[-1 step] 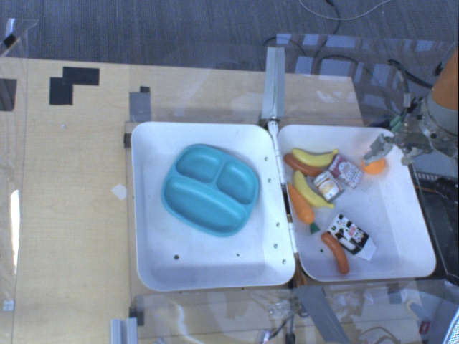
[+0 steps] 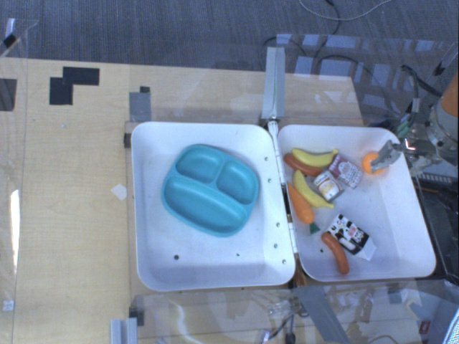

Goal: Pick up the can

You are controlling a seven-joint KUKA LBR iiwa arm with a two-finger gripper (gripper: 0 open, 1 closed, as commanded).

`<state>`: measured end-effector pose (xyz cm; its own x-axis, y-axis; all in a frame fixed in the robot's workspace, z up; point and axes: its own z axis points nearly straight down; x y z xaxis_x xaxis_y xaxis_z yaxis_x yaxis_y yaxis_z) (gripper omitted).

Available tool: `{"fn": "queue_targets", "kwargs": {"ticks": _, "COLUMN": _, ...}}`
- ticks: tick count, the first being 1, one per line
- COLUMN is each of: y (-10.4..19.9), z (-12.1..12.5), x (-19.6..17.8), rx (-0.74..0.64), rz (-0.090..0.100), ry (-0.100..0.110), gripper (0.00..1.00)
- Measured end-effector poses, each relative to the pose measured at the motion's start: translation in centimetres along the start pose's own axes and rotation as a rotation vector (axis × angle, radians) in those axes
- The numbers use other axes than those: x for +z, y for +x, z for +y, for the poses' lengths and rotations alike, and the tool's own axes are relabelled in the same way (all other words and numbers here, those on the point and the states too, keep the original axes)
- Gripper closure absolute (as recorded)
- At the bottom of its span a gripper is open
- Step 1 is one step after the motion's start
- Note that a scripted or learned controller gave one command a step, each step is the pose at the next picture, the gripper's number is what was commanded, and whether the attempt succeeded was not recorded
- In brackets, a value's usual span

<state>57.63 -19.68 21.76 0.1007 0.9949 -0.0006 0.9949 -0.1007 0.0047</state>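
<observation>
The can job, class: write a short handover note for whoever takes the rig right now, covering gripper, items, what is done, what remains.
Gripper: at the right bin's far right edge, beside a small orange fruit; open or shut cannot be told.
Small lying can with a red-and-white label: in the right bin, among two yellow bananas, apart from the gripper.
Blue divided plate: in the left bin.
Done: nothing; the can is not lifted.
Left: reach the can, grip it, lift it.

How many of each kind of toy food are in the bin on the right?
Bananas: 2
Sausages: 2
Carrot: 1
Orange: 1
Can: 1
Carton: 1
Total: 8
</observation>
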Motion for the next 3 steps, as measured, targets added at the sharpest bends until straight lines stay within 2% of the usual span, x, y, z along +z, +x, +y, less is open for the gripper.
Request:
{"fn": "queue_targets", "kwargs": {"ticks": 1, "y": 4.8, "z": 3.1, "x": 12.1, "rx": -0.159, "rz": -0.001, "ry": -0.004, "gripper": 0.0}}
{"fn": "queue_targets", "kwargs": {"ticks": 2, "y": 10.8, "z": 3.6, "x": 12.9, "rx": -0.212, "rz": 0.001, "ry": -0.006, "gripper": 0.0}}
{"fn": "queue_targets", "kwargs": {"ticks": 3, "y": 9.5, "z": 0.3, "x": 12.8, "rx": -0.097, "rz": 0.002, "ry": -0.008, "gripper": 0.0}}
